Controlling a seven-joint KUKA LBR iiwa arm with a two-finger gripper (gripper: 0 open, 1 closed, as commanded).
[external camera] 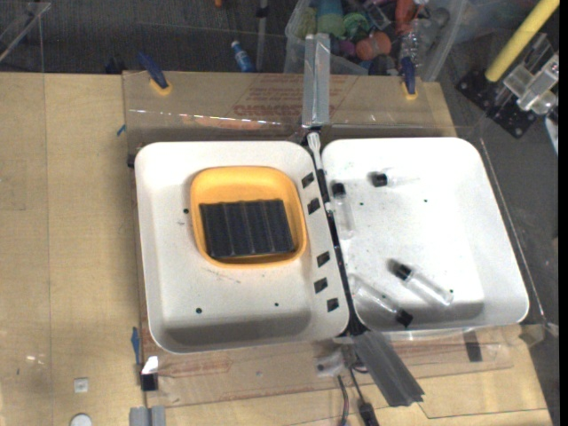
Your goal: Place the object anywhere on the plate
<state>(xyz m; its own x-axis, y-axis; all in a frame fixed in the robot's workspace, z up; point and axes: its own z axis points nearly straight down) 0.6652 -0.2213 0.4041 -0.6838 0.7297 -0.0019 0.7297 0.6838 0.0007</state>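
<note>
An orange plate (241, 177) with rounded corners sits in the left bin (169, 282), toward its back. A dark, ridged rectangular object (247, 227) lies flat on the plate, covering most of its middle and front. Nothing is touching the object.
The right bin (453, 211) holds several small clear tubes with black caps: one near the back (379, 179), one by the divider (338, 190), one near the middle (417, 280) and one at the front (383, 305). Black tabs line the divider (318, 229) between the bins. A crate of toys (373, 7) stands behind.
</note>
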